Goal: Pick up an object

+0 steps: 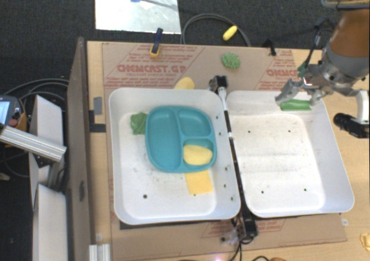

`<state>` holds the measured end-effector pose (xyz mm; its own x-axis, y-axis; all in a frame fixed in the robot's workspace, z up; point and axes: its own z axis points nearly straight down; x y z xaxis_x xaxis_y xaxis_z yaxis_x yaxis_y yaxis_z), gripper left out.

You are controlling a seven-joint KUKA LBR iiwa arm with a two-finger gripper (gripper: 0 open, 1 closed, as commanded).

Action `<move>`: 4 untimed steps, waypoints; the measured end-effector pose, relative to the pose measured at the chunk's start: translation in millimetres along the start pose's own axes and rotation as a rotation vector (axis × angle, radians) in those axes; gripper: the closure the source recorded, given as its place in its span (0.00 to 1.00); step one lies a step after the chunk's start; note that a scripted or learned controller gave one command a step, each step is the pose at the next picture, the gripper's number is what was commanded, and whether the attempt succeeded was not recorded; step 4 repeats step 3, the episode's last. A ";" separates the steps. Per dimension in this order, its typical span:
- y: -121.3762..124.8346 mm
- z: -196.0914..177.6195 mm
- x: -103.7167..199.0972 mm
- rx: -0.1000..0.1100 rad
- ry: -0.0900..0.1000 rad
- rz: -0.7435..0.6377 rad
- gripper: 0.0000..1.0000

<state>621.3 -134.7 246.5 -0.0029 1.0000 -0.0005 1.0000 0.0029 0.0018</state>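
Presently, at the frame's upper right, the gripper (298, 93) hangs over the right bin's (289, 196) far rim with a green object (295, 104) apparently pinched between its fingers, evidently lifted clear; teal tray (173, 138) occupies the left bin (124, 155).

My arm (347, 51) shows an orange band above a grey wrist, black cable alongside, pale metal end effector (300, 93).
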 end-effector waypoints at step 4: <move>-40.4 37.4 114.1 0.004 0.003 -0.006 1.00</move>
